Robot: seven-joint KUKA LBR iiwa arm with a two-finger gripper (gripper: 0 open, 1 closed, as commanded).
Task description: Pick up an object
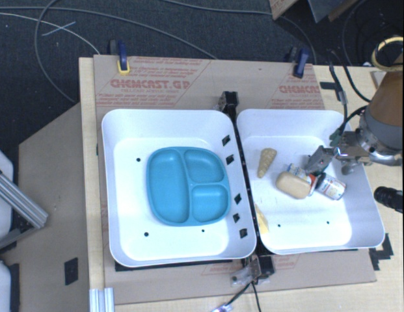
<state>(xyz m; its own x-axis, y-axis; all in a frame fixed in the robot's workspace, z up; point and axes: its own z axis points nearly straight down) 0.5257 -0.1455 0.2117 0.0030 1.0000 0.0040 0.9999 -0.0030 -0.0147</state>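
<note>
Broadly, the bench [91, 174] carries two shallow white bins side by side, the left bin [123, 135] and the right bin [358, 226], their inner rims meeting along a dark strip with small black clips. A blue sectioned plate [187, 186] lies flat in the middle of the left bin, with bare white floor on every side of it. The arm [387, 109] enters from the right and is cut off by the frame edge. Its gripper [317, 163] reaches down over the right bin's middle, and I cannot tell how it is set; it is dark and blurred against the clutter below. Just beneath it sits a tan rounded block [293, 186], touching a small white bottle with a red band [328, 187] that the gripper partly hides. A pale cone-shaped piece [266, 161] lies apart, nearer the dividing rim. A small yellow scrap [261, 222] rests at the inner rim. The right bin's near half is open floor.
</note>
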